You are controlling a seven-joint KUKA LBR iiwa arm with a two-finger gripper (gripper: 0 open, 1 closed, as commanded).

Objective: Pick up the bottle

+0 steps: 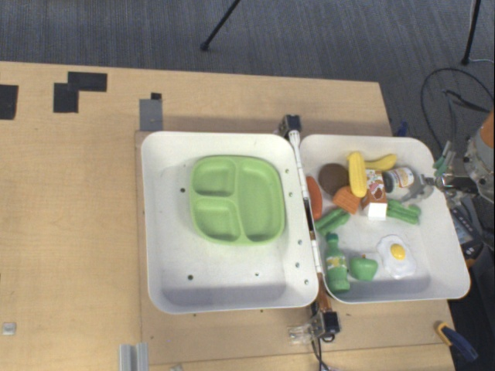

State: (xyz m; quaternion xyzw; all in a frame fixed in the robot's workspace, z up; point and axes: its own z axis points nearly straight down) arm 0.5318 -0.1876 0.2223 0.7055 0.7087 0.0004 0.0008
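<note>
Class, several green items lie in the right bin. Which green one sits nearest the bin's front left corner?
The green plastic bottle with a yellow label, lying along the right white bin's left wall. The green pepper sits beside it, further right; the other green pieces lie farther back.

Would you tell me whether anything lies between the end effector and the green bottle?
Yes. The end effector is at the right bin's right rim; the green bottle lies by its left wall. A green vegetable, white block and fried egg lie between, though none covers it.
</note>
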